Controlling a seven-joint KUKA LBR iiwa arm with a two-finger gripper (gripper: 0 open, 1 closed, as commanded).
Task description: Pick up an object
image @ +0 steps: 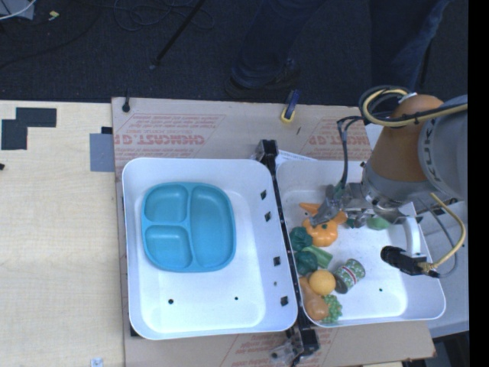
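Note:
The right bin [382, 300] holds several toy foods. An orange pepper-like toy [322, 234] lies near its left side, with a small orange piece [308, 207] just above it. My gripper [334, 206] hangs low over the upper edge of the orange toy, at the end of the grey arm with its orange band [403, 145]. Green leafy toys [304, 249] lie left of and below the orange toy. A yellow-orange ball [322, 282], a small can [351, 274] and an orange-and-green piece [325, 309] sit nearer the front.
The left bin [153, 304] holds a blue divided plate [189, 226]. A black divider [280, 235] runs between the bins. A green item [377, 222] lies under the wrist. Cables and a black fitting [403, 259] hang off the arm on the right.

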